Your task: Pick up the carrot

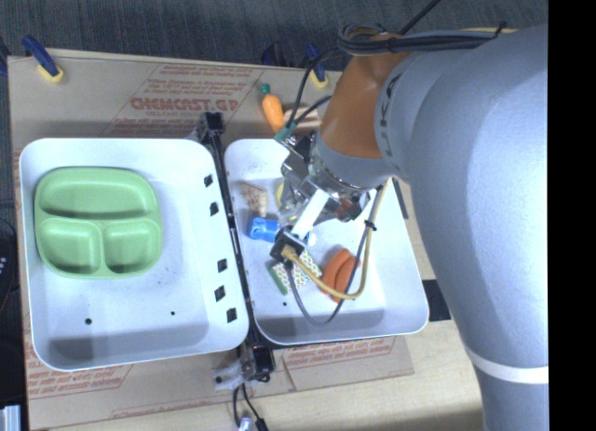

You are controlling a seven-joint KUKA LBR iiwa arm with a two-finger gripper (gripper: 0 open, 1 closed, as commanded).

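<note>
Carrot (271,109) lies outside right bin (396,301); tool (295,198), grip indiscernible, near blue item (263,228).

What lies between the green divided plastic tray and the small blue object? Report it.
Camera view: the shallow white left bin's bare floor, then the two bins' adjoining walls.

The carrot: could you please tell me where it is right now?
In the camera view, the carrot lies on the cardboard outside the bins, just past the far rim of the right-hand bin.
</note>
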